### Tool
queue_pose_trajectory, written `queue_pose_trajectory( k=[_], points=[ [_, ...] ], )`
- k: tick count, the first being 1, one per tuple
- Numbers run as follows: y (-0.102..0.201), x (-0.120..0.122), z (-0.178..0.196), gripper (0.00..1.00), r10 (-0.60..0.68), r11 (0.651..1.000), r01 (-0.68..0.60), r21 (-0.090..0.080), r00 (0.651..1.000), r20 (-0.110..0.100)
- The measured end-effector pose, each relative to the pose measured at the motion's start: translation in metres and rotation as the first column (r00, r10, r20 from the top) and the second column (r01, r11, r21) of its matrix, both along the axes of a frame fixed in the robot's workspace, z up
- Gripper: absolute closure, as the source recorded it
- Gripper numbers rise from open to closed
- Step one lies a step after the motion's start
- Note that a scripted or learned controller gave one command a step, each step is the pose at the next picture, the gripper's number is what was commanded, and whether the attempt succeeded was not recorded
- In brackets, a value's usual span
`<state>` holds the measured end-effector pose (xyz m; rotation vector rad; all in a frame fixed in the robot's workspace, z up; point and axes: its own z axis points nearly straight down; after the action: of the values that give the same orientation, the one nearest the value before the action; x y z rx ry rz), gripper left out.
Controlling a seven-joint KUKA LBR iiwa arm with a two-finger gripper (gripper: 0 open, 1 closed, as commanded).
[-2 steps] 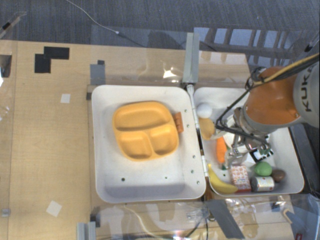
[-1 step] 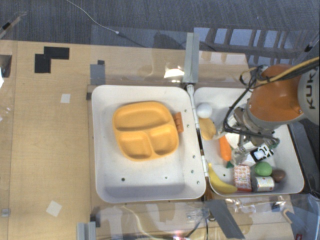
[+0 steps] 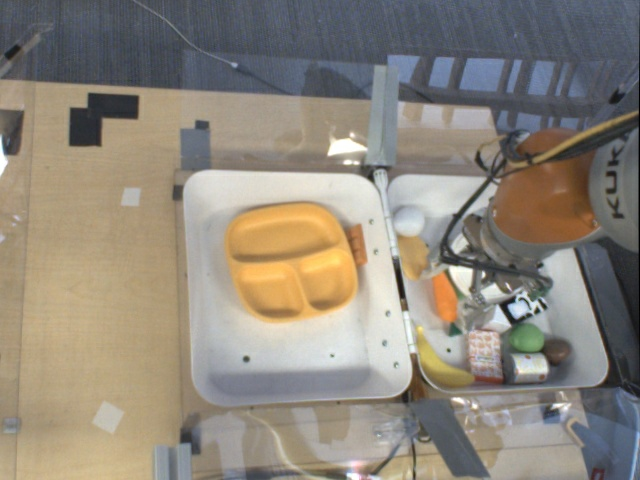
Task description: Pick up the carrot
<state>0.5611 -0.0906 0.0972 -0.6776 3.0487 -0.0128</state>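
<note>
The gripper (image 3: 487, 293) hangs low in the right bin (image 3: 590, 368), just right of the carrot (image 3: 445, 297); whether it is spread or closed cannot be told. The carrot lies loose near that bin's left wall. A banana (image 3: 440, 364), a small carton (image 3: 484, 355), a green ball (image 3: 526, 339) and a white egg (image 3: 409, 220) lie nearby. The left bin (image 3: 290, 368) holds a yellow divided tray (image 3: 291, 260).

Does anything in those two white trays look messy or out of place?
One thing: a small brown block lies beside the yellow divided plate in the left bin, not in its compartments. The right bin is simply crowded: carrot, banana and others lie jumbled under the gripper.
</note>
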Motion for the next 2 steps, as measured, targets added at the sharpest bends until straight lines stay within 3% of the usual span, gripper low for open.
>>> queue_pose_trajectory(
  k=[1, 2],
  points=[
    [0.002, -0.011, 0.0009, 0.0, -0.11, 0.994, 0.11, 0.005, 0.994, 0.017],
    [0.0084, -0.0138, 0.0004, 0.0, -0.218, 0.976, 0.218, 0.008, 0.976, 0.013]
  ],
)
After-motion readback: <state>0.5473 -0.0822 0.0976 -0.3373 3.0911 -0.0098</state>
